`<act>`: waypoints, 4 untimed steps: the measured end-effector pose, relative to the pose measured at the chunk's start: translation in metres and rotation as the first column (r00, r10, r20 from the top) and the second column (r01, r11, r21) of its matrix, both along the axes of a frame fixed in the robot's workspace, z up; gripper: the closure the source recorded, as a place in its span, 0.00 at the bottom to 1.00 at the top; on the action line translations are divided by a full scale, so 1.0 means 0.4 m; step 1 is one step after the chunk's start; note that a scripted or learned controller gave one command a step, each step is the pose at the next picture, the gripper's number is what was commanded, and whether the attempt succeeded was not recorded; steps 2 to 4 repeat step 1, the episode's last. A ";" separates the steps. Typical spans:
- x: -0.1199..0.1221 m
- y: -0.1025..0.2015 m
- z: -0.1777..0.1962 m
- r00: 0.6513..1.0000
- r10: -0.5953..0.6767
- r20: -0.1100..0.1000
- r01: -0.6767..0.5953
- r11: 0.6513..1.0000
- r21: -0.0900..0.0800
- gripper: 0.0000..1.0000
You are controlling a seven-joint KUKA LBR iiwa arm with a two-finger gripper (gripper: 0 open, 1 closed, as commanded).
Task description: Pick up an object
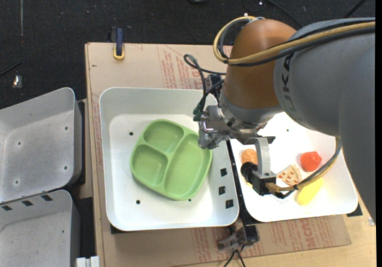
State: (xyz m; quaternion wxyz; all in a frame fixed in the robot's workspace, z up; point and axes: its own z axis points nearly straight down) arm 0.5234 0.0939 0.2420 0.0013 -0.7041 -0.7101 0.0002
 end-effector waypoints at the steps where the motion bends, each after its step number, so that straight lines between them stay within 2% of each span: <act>1: 0.002 -0.008 0.000 1.000 -0.006 0.001 0.006 1.000 -0.002 0.00; 4: 0.002 -0.008 0.000 1.000 -0.006 0.001 0.006 1.000 -0.002 0.00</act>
